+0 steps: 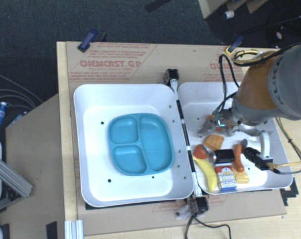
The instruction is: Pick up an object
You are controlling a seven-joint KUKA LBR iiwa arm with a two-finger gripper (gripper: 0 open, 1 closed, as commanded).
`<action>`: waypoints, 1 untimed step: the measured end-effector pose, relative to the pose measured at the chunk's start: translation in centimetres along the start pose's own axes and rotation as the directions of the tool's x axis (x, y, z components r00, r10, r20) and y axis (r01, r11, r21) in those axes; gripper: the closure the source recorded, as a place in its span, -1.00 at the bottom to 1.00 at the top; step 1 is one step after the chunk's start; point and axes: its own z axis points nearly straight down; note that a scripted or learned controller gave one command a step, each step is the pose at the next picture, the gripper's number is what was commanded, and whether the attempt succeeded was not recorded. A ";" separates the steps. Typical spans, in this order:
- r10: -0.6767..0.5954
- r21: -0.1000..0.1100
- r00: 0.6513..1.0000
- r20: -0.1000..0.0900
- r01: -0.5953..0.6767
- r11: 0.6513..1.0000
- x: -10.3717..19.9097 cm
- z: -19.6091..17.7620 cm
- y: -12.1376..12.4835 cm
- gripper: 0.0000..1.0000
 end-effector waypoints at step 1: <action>0.001 -0.003 1.000 0.000 -0.001 1.000 0.0 -1.0 0.1 1.00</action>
